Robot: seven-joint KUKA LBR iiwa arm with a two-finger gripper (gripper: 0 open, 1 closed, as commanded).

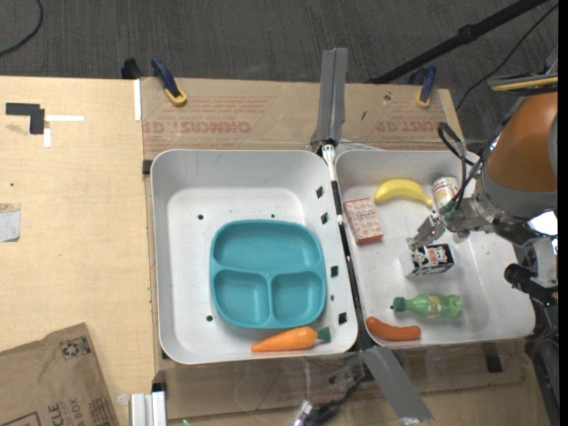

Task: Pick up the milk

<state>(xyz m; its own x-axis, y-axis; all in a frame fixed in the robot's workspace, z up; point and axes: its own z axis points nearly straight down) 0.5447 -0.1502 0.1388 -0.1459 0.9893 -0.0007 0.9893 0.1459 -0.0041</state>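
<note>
Camera view is showing the milk (432, 259), a small black-and-white carton, lying in the right bin (479, 322) roughly at mid-depth, toward that bin's right half. The hand (432, 230) is hanging just above and to the far side of the carton, its dark fingers pointing down and leftward from the grey wrist, which is reaching in from the right. The fingertips are sitting very close to the carton's far-left top corner; touching or just apart, I cannot tell. Whether the fingers are spread or closed is not readable either, since they are merging with the carton's dark print. The carton's long axis is appearing to run roughly left to right, slightly tilted. Judging from this, the coming move is turning on a short drop toward the near side, so that the fingers straddle the carton across its narrow width. Neighbours worth noting: a can (444, 190) just far of the hand, a banana (401, 191) far-left, and a green bottle (432, 306) near the carton's near side.
</note>
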